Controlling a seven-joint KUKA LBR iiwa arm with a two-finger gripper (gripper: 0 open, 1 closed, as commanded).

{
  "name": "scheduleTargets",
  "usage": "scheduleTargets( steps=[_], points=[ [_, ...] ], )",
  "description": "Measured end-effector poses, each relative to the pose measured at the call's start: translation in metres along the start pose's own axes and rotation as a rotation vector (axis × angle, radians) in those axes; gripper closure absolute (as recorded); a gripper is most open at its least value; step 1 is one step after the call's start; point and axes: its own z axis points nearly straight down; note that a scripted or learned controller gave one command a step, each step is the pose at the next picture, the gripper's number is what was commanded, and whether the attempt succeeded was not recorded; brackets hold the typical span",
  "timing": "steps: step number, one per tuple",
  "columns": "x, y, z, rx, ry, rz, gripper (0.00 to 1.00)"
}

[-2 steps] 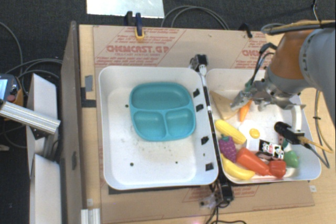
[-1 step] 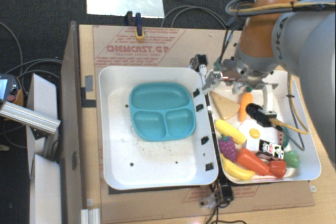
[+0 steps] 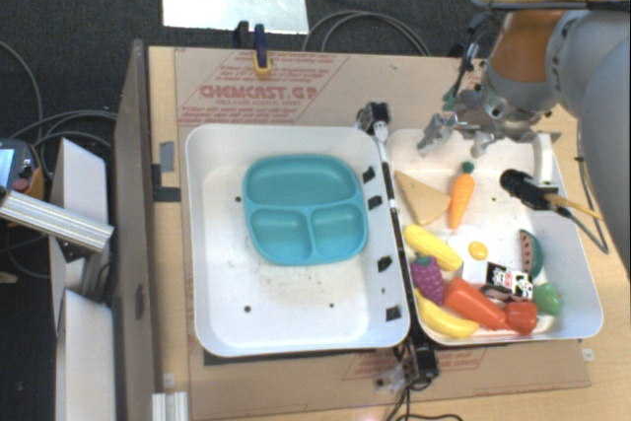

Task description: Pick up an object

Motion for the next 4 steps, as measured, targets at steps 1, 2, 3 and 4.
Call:
scheduleTargets(
  steps=[1, 2, 3, 4],
  points=[
    [-0.031, -0.014, -0.046, -0.001, 0.0, 0.0, 0.0],
    [-0.061, -0.013, 0.024, 0.007, 0.001, -0.001, 0.0],
    [-0.056, 0.005, 0.08, 0.004, 0.002, -0.007, 0.0],
    [-0.051, -0.027, 0.087, 0.007, 0.002, -0.002, 0.0]
  ],
)
